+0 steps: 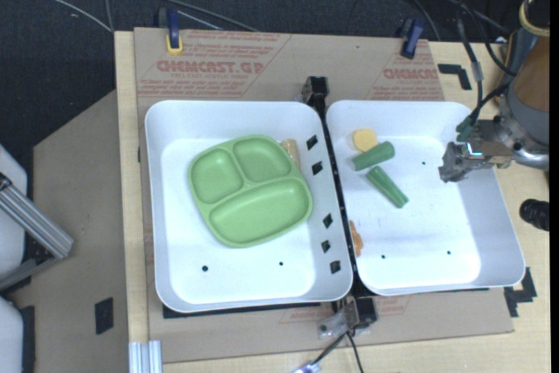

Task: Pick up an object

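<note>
- Gripper (455, 166): positioned at roughly 3 o'clock of the right bin (489, 266), over its right wall. Finger spacing cannot be determined at this resolution; nothing is visibly held.
- Right bin contents — two green cylinders (381, 172) meeting in a V near 11 o'clock, with a yellow piece (364, 139) touching the upper one at 12 o'clock.
- A small orange item (355, 237) — possibly a food toy — lies against the bin's left wall, at 8 o'clock.
- Left bin (175, 275): a green divided plate (251, 189) lies at centre.

Even overhead light, soft shadows, mild blur, glaring white bins (166, 188).
</note>
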Tool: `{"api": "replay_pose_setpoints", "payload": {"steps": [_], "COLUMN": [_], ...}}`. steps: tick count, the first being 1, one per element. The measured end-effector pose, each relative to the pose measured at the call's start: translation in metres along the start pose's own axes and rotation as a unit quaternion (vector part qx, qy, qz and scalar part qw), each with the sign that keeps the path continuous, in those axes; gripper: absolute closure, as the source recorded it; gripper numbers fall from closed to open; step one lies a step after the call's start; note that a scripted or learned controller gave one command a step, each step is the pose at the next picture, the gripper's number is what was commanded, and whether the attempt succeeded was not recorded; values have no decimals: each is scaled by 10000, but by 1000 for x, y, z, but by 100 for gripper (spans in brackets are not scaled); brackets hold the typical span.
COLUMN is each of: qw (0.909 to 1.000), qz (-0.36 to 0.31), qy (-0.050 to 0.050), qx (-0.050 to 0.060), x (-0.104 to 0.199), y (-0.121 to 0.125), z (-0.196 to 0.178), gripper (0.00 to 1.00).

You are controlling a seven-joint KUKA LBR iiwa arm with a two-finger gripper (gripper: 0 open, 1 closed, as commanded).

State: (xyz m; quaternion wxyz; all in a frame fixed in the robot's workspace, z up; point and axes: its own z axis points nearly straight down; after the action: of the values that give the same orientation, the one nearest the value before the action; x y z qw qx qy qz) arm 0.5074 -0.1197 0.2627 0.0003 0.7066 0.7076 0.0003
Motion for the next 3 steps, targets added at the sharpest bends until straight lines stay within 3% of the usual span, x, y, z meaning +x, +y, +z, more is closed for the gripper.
{"api": "replay_pose_setpoints", "payload": {"steps": [1, 3], "qw": [10000, 10000], "qz": [-7, -5], "qy": [6, 4], "qx": [11, -5], "x": [48, 135], "y": [22, 71], "z": [16, 7], "gripper": [100, 100]}}
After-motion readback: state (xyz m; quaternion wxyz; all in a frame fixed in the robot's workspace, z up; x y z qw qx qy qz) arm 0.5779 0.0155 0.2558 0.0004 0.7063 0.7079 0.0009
